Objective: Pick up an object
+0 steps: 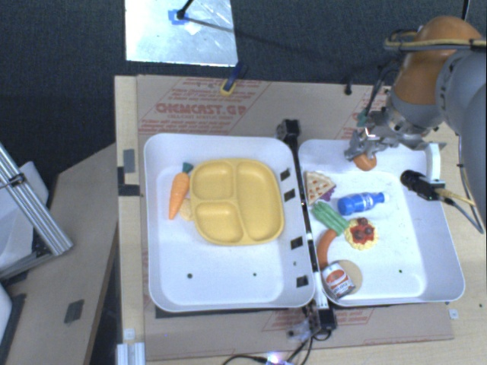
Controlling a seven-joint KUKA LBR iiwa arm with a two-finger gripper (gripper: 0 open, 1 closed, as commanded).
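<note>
Arm (pixel 456 90): bulky rounded grey casing, smooth matte shell. Orange band (pixel 426 67) above wrist, domed, glossy, wide. Thin dark cables looped past band on its left side. Wrist section below band grey, narrower, ringed. Gripper (pixel 364 152) small, metallic grey, pale highlights on housing, blurred in detail. No readable markings or screws at this sharpness.

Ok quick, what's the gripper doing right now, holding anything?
Gripper: shut on a small orange object over the right bin.
</note>
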